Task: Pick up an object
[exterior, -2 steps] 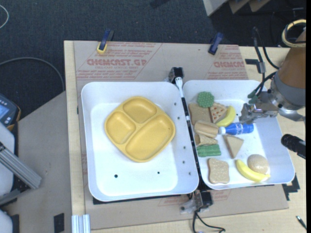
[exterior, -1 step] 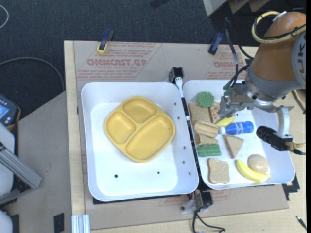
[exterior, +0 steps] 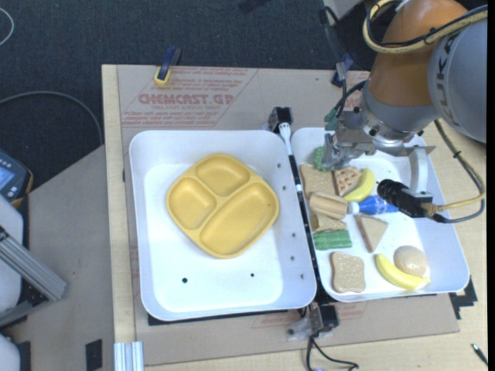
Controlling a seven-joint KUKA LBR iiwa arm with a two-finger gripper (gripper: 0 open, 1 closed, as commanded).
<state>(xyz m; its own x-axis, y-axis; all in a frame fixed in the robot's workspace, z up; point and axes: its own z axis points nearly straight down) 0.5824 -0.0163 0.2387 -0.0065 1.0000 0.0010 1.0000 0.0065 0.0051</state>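
My gripper [exterior: 332, 157] hangs low over the far left part of the right bin [exterior: 452, 242], just above a tan cracker [exterior: 312, 179] and a pizza slice toy [exterior: 346, 181]. Close by lie a yellow banana piece [exterior: 362, 185], a tan bread roll [exterior: 328, 205], a blue item [exterior: 371, 206], a green piece [exterior: 332, 240], a wedge of bread [exterior: 372, 231], a toast slice [exterior: 347, 272], a round bun [exterior: 410, 260] and a yellow banana [exterior: 394, 274]. Nothing is visibly held.
The left bin [exterior: 155, 261] holds a yellow divided plate [exterior: 223, 204]. A black divider strip [exterior: 298, 199] runs between the bins. A yellow-blue clamp [exterior: 165, 68] sits at the bench's far edge.
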